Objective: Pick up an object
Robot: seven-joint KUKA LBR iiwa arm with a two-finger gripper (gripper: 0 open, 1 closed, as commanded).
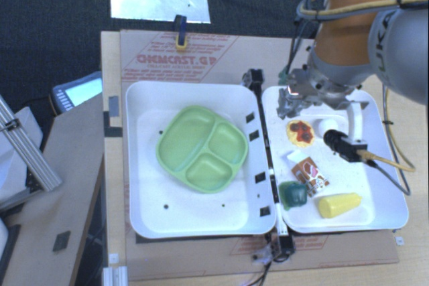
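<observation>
**Gripper hung over right bin**

The gripper [289,102] is seen at the right bin's [395,207] 11 o'clock corner. Nothing is seen held. A pizza slice toy [300,132] lies just at its 5 o'clock.

Pale green divided plate [202,148] in white left bin [144,110], white right bin [389,211] with yellow-and-red pizza toy [300,132], brown-red-white packet [310,175], dark green lump [293,194], yellow wedge [338,204], grey arm [402,43] with orange band [352,10].
</observation>
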